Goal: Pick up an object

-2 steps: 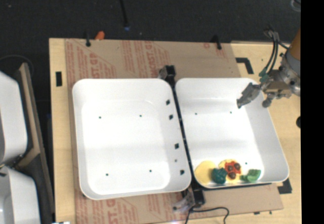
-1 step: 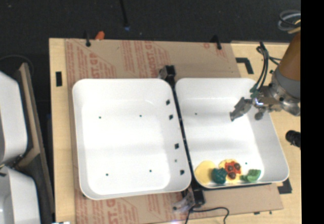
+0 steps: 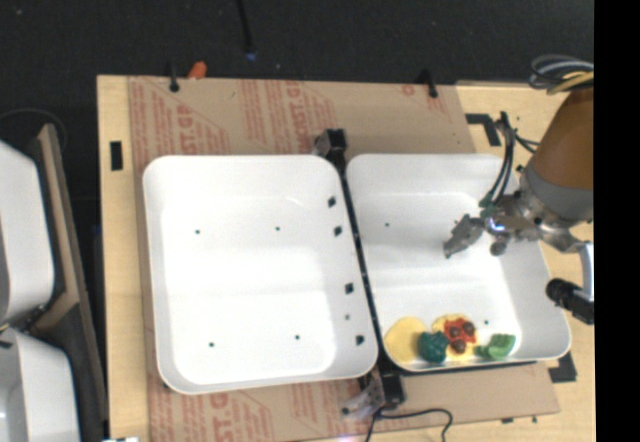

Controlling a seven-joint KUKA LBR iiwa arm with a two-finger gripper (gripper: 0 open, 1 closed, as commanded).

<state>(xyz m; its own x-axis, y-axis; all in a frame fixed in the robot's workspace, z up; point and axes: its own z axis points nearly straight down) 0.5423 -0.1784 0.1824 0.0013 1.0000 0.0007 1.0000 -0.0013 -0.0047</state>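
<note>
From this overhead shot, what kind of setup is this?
Probably a lab bin-picking test cell: two shallow white bins, left bin and right bin, clamped on a cardboard-covered bench, a robot arm reaching in, and small toys clustered in the right bin's near corner.

Just one fixed camera here, mounted up above the bench (image 3: pixel 120 130) and looking down at a slant. It's far enough back to catch both white bins (image 3: pixel 250 270) whole.
</note>
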